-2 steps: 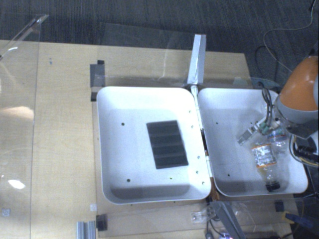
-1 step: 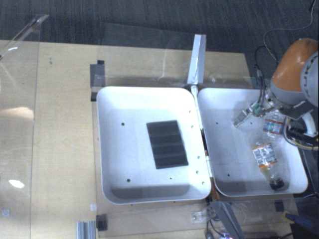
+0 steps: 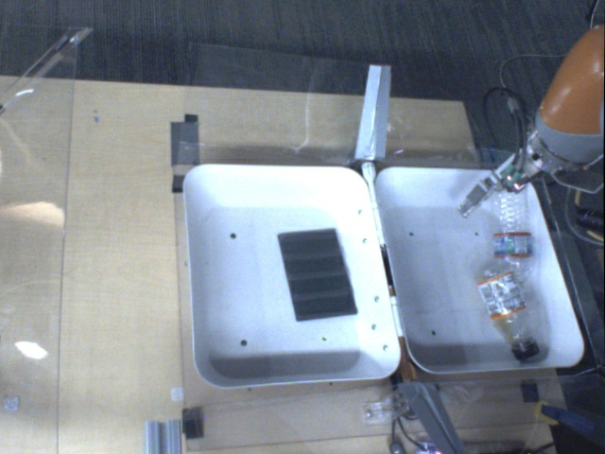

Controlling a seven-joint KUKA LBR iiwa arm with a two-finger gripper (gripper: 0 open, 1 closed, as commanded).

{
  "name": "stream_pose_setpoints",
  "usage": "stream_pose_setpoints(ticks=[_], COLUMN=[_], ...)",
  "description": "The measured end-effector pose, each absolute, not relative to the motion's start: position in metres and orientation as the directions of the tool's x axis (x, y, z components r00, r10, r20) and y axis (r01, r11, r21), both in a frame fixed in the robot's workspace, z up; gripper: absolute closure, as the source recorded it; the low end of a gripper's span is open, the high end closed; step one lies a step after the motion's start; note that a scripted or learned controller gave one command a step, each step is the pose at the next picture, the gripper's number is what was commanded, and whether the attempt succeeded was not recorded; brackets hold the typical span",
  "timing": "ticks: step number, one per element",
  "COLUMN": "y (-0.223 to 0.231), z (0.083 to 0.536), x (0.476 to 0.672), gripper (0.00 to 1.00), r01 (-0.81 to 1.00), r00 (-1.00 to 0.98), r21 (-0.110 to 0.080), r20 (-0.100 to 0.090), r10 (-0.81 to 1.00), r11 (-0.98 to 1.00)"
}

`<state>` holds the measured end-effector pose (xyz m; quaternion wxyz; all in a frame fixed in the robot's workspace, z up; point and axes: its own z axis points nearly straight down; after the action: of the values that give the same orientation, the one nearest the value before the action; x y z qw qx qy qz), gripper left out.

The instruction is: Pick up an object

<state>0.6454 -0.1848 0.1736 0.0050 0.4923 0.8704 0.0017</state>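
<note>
Gripper sits at the upper right of the frame, over the upper part of the right bin, hanging below the arm's orange band and grey wrist. What can be made out of it is a thin grey finger-like piece slanting down and to the left toward the bin floor; the rest blurs into cabling and glare, so whether it is spread or closed cannot be told, and nothing can be seen held in it. Directly below and slightly right of it lies a clear plastic bottle, stretched lengthwise along the right side of the right bin, its upper end just beside the gripper and its dark cap down near the bin's lower right corner. Whether the gripper touches the bottle's upper end is not resolvable. The bottle is transparent, so its outline is faint against the white floor; two printed label bands, one with blue, one with orange, mark its middle. The arm itself is cut off by the right edge of the frame. Further left, the left bin holds a flat black ribbed rectangle, lying slightly tilted at its centre, well apart from the gripper. A grey upright bar stands at the top of the seam between the bins. Both bins rest on a pale wooden bench, with a clear plastic sheet edge faintly visible at the upper left of the frame.
</note>
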Motion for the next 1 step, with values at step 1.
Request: stream_pose_setpoints(ticks=[1], y=[-0.192], z=[0.0907], x=[0.6235], gripper=[0.0], r01=[0.892], r00=[-0.452], r21=[0.02], r20=[0.001], r10=[0.892], r11=[0.452])
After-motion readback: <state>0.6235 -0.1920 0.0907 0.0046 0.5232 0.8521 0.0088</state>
